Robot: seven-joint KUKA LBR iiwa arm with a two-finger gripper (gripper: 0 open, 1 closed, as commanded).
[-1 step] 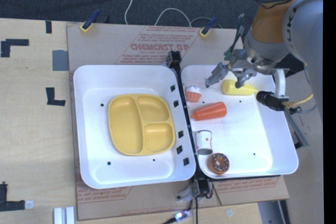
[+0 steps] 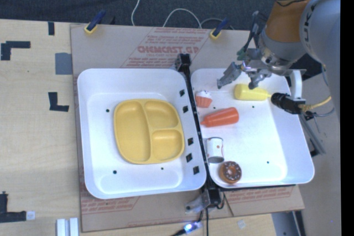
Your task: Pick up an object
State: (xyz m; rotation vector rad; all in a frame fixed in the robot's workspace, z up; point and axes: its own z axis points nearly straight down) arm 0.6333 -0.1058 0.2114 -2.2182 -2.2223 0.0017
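Two shallow white bins sit side by side on a cardboard-covered bench, left bin (image 2: 88, 135) and right bin (image 2: 287, 152). Nearest the camera in the right bin lies one chocolate-frosted doughnut (image 2: 230, 172), with one small white cup (image 2: 214, 147) just beyond it against the dividing wall. Farther back rest one orange carrot-shaped toy (image 2: 220, 117) and one small cupcake toy (image 2: 203, 99). One yellow block (image 2: 250, 93) lies at the far side. Above it hovers the single gripper (image 2: 239, 78), fingers spread apart and holding nothing. One yellow three-compartment plate (image 2: 148, 130) occupies the left bin. Two yellow-and-blue clamps (image 2: 95, 21) pin the cardboard's far edge.
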